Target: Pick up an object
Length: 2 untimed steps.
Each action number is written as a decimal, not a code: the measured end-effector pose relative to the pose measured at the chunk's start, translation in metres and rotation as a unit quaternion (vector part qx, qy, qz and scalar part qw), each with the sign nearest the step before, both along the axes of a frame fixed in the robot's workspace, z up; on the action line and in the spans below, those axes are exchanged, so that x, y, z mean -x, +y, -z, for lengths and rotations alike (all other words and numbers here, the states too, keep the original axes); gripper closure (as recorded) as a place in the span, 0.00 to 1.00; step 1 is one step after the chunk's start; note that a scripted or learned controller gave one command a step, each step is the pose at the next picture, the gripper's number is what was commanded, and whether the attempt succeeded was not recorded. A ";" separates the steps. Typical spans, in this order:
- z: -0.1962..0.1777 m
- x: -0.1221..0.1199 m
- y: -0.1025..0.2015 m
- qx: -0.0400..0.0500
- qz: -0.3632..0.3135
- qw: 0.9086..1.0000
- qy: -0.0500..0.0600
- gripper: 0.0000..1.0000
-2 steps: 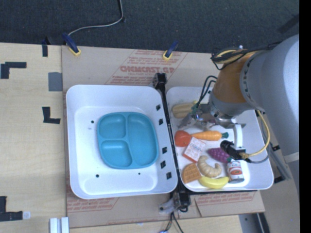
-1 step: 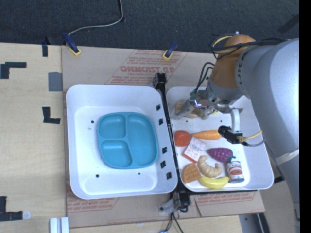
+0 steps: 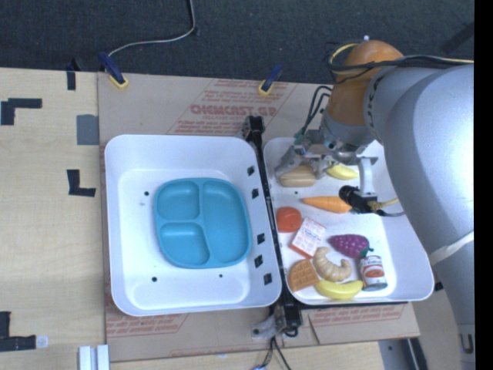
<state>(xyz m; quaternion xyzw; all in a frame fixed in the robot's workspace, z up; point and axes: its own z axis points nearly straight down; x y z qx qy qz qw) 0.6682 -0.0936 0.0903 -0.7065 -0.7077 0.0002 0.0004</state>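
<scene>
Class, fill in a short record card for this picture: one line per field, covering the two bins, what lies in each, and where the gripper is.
left bin: holds a blue divided plate
right bin: holds toy food
items near the gripper: tan bread roll, carrot
items toward the front: red tomato, purple grapes, croissant, waffle, banana, small can
gripper: low at the back of the right bin, just above the bread roll
fingers: cannot be judged
</scene>
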 end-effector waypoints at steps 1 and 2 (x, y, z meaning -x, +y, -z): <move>0.005 0.000 -0.001 0.001 0.000 1.000 0.000 0.00; -0.004 0.000 -0.001 0.002 0.000 1.000 0.000 1.00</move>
